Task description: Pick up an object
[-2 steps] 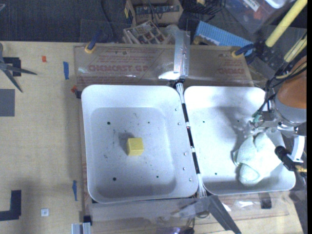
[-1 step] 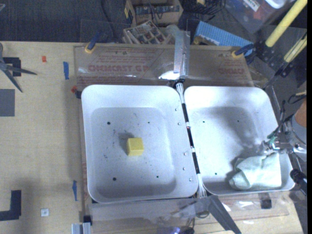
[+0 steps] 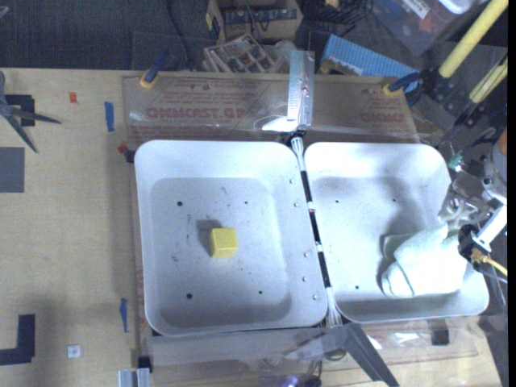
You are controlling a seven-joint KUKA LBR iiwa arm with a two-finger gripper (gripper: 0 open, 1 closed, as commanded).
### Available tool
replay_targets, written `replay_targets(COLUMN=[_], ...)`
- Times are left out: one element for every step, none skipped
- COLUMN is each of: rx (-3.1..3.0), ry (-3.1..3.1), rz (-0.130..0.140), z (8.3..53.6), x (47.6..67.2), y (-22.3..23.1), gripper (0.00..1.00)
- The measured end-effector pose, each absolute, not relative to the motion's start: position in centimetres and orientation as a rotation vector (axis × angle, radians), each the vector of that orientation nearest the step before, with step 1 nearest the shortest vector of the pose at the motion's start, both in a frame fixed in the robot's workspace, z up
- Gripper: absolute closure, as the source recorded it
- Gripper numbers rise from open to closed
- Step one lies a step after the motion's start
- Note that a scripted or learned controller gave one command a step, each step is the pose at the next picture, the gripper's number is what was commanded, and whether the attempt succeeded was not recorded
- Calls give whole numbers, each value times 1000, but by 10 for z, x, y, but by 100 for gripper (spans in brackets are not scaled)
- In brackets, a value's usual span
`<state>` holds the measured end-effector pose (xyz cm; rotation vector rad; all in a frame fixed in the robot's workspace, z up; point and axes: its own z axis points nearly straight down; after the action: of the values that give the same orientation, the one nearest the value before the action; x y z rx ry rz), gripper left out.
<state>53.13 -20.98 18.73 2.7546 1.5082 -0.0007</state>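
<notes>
A small yellow block [image 3: 224, 242] lies near the middle of the left bin [image 3: 161, 184]. A soft white bundle [image 3: 419, 266], like a rolled cloth, rests in the front right corner of the right bin [image 3: 363, 176]. My gripper [image 3: 456, 209] reaches in over the right bin's right rim, just above and to the right of the white bundle. It is partly cut off by the frame edge. Nothing is visibly held in it.
The two bins meet at a central ridge [image 3: 310, 224]. Behind them lies a clear plastic sheet with red lettering [image 3: 210, 111]. The wooden bench [image 3: 56, 216] spreads to the left, with blue tape marks and black tools on it.
</notes>
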Motion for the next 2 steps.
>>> replay_targets(rx=[2984,3117], ry=[982,417], rz=[-3,-7], z=[197,209], x=[525,493], y=[-201,-170], gripper=[100,100])
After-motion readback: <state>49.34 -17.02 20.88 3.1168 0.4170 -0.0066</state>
